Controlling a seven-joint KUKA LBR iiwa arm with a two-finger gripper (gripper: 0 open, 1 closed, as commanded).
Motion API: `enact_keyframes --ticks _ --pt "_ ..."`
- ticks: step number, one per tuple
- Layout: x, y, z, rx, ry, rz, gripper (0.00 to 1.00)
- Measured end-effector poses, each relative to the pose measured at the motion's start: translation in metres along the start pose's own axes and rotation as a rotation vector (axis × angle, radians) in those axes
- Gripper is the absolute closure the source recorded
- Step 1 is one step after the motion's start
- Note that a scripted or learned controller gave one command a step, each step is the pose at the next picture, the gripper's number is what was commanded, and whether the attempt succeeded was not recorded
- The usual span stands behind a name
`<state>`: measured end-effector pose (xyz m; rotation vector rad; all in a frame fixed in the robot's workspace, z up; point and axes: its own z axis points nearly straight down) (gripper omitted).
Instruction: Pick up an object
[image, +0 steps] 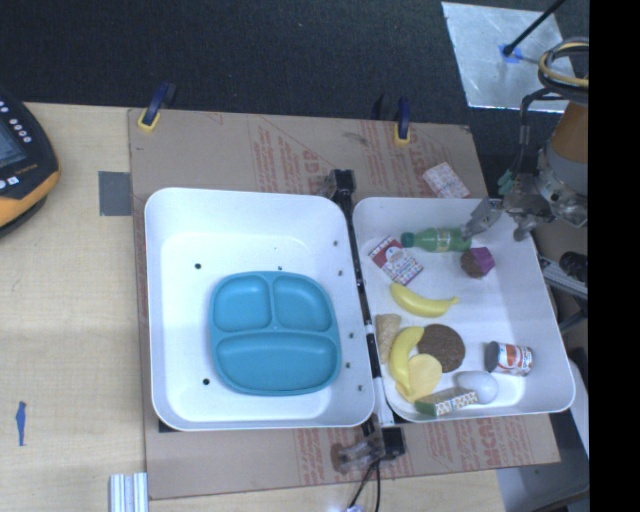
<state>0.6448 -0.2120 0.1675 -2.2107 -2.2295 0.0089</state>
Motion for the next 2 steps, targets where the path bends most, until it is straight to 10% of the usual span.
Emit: enact_keyframes --ticks 1,2 --pt "0.002 -0.021 0.081 0.006 0.004 0.004 0.00" --pt "0.000 -0.019 0.064 -0.002 0.001 0.001 1.00"
